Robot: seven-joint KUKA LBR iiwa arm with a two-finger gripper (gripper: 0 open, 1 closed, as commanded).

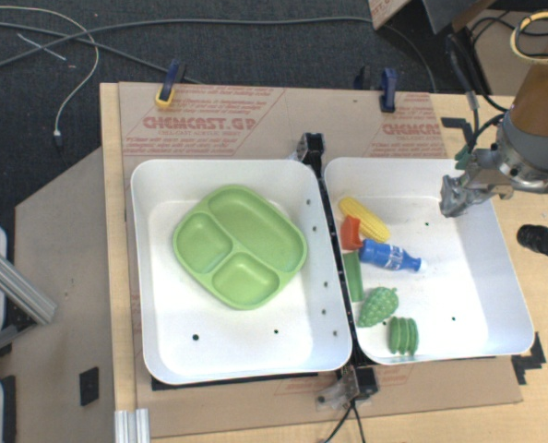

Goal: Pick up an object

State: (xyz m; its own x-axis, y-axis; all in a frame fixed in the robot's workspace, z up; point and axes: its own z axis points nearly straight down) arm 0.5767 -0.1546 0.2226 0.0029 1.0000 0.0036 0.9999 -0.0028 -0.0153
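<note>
The right bin [482, 275] holds several small toys along its left side: a yellow corn cob [364, 218], an orange piece [350, 234], a blue bottle [390, 257], a long green stick [351, 277], a knobbly green piece [378, 306] and a striped green one [403, 335]. My gripper [453, 197] hangs over the bin's upper right part, well to the right of the toys and apart from them. Nothing shows between its fingers.
The left bin [154, 275] carries a green divided plate [240, 245]. A black clamp [311, 148] sits at the top where the bins meet. Blue clamps [171, 81] [388, 90] pin the cardboard at the back. White floor lies bare in the right bin's right half.
</note>
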